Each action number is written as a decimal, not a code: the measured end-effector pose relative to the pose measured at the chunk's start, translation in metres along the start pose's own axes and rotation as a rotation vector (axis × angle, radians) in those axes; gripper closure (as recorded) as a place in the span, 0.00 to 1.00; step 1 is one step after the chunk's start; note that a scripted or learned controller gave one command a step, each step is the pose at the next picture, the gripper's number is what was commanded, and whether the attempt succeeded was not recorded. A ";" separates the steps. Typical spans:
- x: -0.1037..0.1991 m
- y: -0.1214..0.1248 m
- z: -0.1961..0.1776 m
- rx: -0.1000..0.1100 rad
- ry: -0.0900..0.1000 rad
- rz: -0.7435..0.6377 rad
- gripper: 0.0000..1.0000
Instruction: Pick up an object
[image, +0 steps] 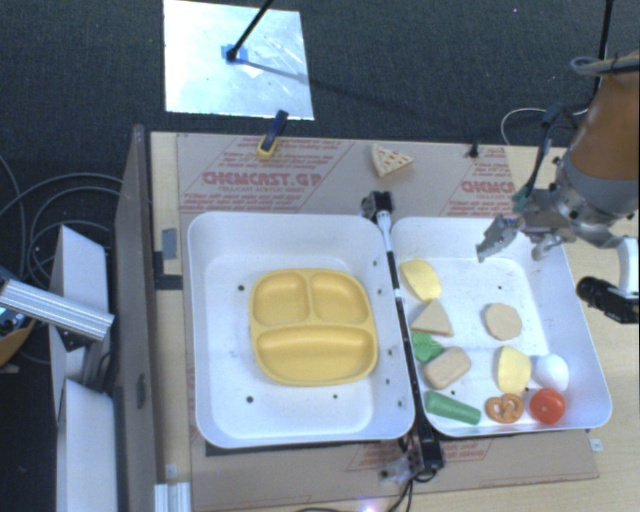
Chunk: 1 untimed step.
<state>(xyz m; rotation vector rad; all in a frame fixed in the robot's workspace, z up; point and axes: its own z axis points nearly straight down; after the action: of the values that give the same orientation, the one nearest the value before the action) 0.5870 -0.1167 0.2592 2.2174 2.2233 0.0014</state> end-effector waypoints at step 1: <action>0.052 0.027 0.078 0.002 0.002 -0.006 0.00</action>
<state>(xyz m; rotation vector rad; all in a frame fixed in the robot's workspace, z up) 0.6140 -0.0649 0.1808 2.2129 2.2317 0.0011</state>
